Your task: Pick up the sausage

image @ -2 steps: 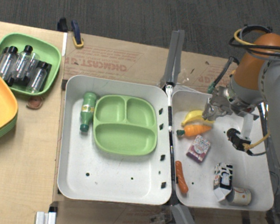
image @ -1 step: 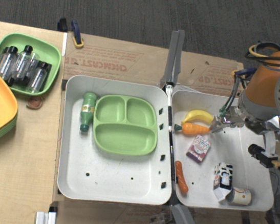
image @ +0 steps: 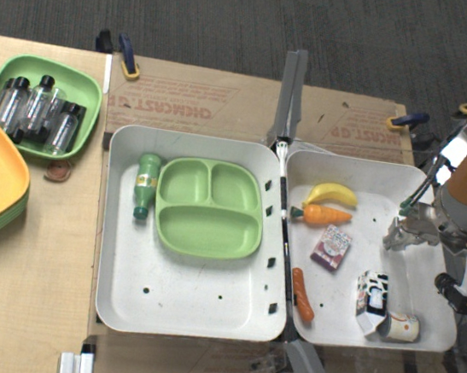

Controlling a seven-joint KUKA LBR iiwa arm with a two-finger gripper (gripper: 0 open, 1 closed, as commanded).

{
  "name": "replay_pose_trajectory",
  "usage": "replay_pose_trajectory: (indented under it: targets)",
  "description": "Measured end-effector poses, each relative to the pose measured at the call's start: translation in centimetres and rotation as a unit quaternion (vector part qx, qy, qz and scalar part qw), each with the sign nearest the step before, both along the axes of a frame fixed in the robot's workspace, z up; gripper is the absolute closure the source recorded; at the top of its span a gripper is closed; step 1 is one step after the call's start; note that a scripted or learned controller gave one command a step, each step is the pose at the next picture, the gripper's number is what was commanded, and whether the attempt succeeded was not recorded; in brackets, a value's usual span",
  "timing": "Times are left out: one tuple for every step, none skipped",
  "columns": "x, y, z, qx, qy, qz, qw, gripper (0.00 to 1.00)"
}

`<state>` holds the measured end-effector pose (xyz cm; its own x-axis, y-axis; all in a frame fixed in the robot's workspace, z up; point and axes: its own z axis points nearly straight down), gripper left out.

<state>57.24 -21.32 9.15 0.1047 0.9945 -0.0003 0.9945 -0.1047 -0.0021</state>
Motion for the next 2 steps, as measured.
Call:
replay_pose_trajectory:
  targets:
    - [-5.7,-0.3,0.4,0.0006,0.001,-0.118,0.9930,1.00]
    - [-9.6,1.0,-0.1,0.0005,0.002,-0.260,0.9657,1.00]
